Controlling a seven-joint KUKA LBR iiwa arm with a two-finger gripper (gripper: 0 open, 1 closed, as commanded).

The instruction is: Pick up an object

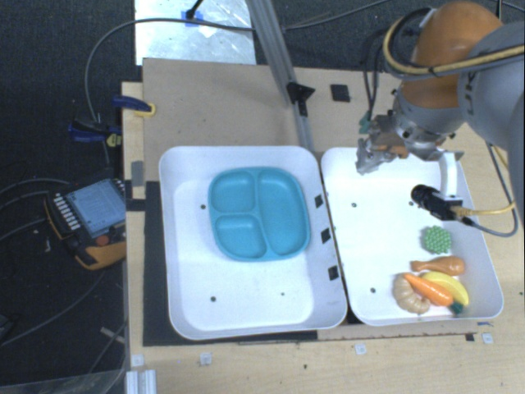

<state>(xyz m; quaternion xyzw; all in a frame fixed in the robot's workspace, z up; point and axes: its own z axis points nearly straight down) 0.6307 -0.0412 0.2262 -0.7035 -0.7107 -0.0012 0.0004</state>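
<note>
My gripper (371, 159) hangs over the far left part of the right bin (369, 245), with nothing visible between its fingers. The toy food lies in that bin's near right corner, well away from the gripper: a green bumpy ball (437, 239), a brown drumstick (440, 265), an orange carrot (435, 289), a yellow banana (449, 287) and a tan piece (409, 295). They lie close together, touching one another.
The left bin (189, 294) holds a blue divided plate (258, 213). A black cylinder with a cable (433, 201) hangs off the arm above the right bin. A metal pole (275, 48) slants across the bench behind the bins.
</note>
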